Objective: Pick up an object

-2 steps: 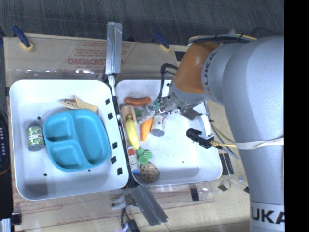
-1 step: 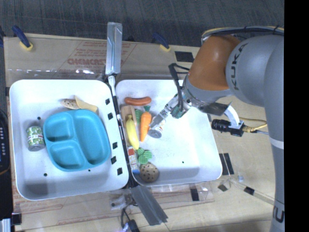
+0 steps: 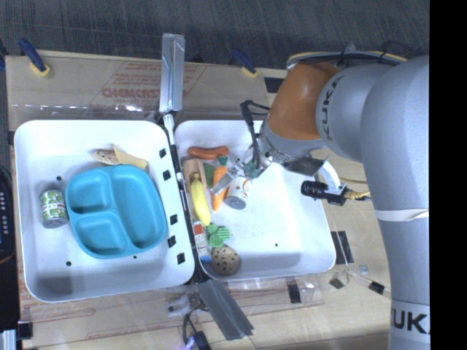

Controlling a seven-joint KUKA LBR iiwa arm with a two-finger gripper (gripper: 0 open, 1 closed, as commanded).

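Note:
My gripper [image 3: 243,169] hangs low in the left part of the right bin [image 3: 306,232], under the orange-banded wrist [image 3: 295,108]. Just below it lies a small white can [image 3: 238,193] on its side. To the gripper's left are an orange carrot [image 3: 219,178], a yellow banana [image 3: 199,199] and a red-brown sausage [image 3: 208,152]. The gripper seems to be right above the can and carrot, and contact cannot be made out. Nothing is visibly lifted.
A green leafy toy [image 3: 217,233] and a brown speckled ball [image 3: 225,259] lie at the right bin's front left. The left bin [image 3: 36,268] holds a blue divided plate [image 3: 115,210], a green can [image 3: 52,206] and a tan piece [image 3: 120,157]. A divider [image 3: 175,173] separates the bins.

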